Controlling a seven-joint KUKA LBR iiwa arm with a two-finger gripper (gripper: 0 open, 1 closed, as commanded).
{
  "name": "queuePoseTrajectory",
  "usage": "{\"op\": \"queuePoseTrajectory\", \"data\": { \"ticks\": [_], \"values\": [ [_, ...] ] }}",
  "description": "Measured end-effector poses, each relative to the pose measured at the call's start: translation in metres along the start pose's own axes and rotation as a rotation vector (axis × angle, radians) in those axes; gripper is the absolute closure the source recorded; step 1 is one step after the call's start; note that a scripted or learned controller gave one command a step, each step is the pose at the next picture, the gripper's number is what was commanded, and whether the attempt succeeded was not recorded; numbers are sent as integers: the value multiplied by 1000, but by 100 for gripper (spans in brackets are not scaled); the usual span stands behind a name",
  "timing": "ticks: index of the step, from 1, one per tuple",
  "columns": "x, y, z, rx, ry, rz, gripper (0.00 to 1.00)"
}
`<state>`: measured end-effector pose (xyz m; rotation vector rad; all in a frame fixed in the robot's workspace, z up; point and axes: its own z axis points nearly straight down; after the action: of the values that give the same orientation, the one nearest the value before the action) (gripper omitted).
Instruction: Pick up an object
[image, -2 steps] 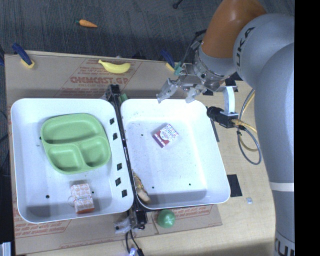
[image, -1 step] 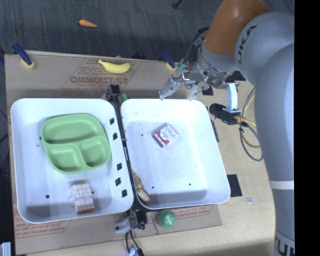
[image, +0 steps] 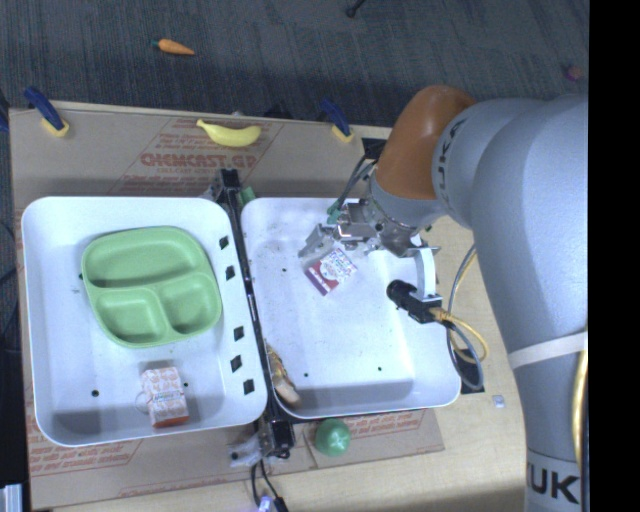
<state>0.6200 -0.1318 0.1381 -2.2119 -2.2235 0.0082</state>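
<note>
Small red-white packet (image: 336, 270) lies just below gripper (image: 330, 240) in right bin (image: 400, 390); jaw state unclear. Cardboard (image: 200, 160) w/ red print, illegible.

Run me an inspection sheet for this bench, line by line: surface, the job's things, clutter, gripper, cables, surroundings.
Surface: cardboard sheet under two white bins, left bin and right bin, side by side.
Job's things: small red-and-white packet in the right bin, directly under the gripper; green divided tray and a second packet in the left bin.
Clutter: yellow banana on the cardboard behind the bins; green ball in front of the right bin; small tan item at the right bin's front left corner.
Gripper: gripper low over the right bin's packet; finger state cannot be told.
Cables: yellow cable looping beside the right bin.
Surroundings: blue clamps on the cardboard's back edge; orange object on the dark floor.
</note>
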Motion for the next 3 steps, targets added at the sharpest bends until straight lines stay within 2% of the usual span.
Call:
{"op": "queuePoseTrajectory", "data": {
  "ticks": [1, 2, 3],
  "values": [
    [41, 4, -57, -7, 1, -1, 0],
    [44, 36, -142, -8, 0, 0, 0],
    [2, 38, 34, -10, -1, -1, 0]
  ]
}}
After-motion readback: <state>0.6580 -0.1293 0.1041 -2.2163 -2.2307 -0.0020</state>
